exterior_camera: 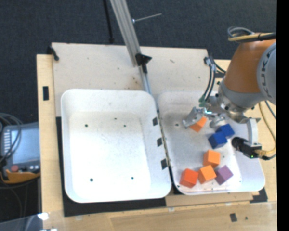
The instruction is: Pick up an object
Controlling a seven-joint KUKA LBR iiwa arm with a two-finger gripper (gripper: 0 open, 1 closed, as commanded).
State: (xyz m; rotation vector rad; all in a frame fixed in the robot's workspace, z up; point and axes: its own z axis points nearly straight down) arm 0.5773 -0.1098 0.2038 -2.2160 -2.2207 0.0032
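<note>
Nearest me, along the front lip of the right bin [253, 179], I see a cluster of foam blocks: an orange block [189, 177] at the near-left corner, a second orange block [207, 173] touching its right side, and a purple block [224, 174] just beside that one. A third orange block [213, 157] sits right behind them, close to the middle one.

Further back in the same bin lies a blue block [220, 136], tilted, near the arm's black cable fitting [243, 146].

Just beyond and left of the blue block, I have the claw [196, 121] low over the bin floor. A small orange block [198, 124] sits between its metal fingers [190, 120], so the claw looks clamped on it; I cannot tell whether the block is off the floor or touching it. Above the claw, the arm's orange band [245, 71] and grey wrist reach in from the right.

The left bin [72, 105] lies alongside, its right wall meeting the right bin at the black clips [160, 141].

Behind both bins, the desk [96, 64] carries a slanted aluminium post [125, 23] rising toward the top. Far left, off the desk, a pendant with a screen [19, 146] rests among cables.
</note>
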